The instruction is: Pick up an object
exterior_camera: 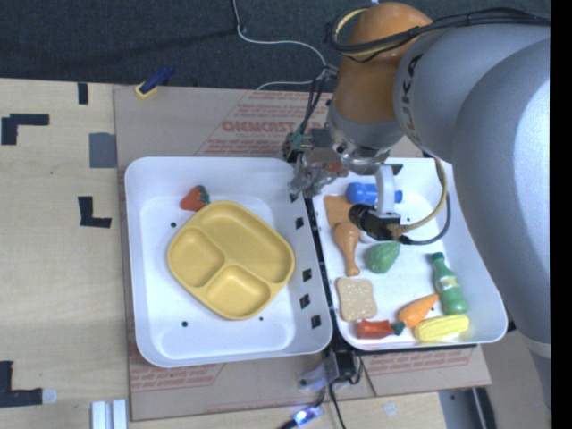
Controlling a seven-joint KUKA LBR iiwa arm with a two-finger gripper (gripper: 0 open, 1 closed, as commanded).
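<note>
My gripper (308,182) hangs over the ridge between the two bins, near their far end, with nothing visibly in it. The right bin (474,271) holds several toy foods. A tan drumstick (344,237) lies just right of the gripper, and a blue piece (362,192) sits beside the wrist. Further forward are a green leafy piece (383,256), a bread slice (357,298), a carrot (416,311), a corn cob (442,328), a green bottle (447,283) and a red pepper (374,329). In the left bin (143,266) lie a yellow divided plate (231,258) and a strawberry (194,198).
The big grey arm (483,132) with its orange band (375,61) covers the right bin's far right part. Both bins rest on a cardboard sheet (232,123) on the wooden bench. A small blue and yellow item (154,81) lies at the bench's far edge.
</note>
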